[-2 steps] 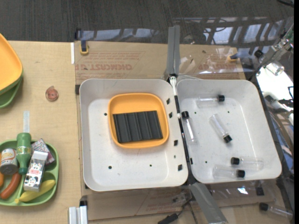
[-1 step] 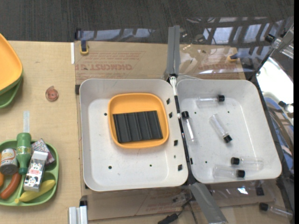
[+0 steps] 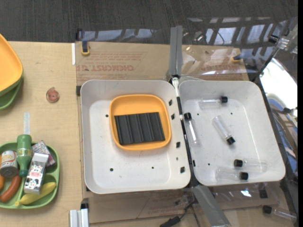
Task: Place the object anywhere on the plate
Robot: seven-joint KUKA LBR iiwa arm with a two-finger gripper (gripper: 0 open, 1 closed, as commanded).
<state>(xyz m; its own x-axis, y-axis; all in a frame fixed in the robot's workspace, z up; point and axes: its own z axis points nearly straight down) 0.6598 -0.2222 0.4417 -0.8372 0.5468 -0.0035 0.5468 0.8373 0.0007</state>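
An orange plate [image 3: 139, 100] with rounded corners lies in the upper middle of the left white bin [image 3: 137, 176]. A dark grey ribbed rectangular object [image 3: 140, 128] lies flat on the plate, covering most of its floor. In the right white bin [image 3: 208, 157] several clear tubes with black caps lie scattered: one near the top [image 3: 211, 101], one in the middle [image 3: 222, 129], one along the left wall [image 3: 190, 127], and two at the lower right [image 3: 251, 164].
On the wooden bench to the left stands a green tray [image 3: 47, 193] with toy food and a small bottle. An orange bowl [image 3: 8, 72] sits at the far left edge, with a small pink disc [image 3: 52, 95] nearby. Cardboard lies behind the bins.
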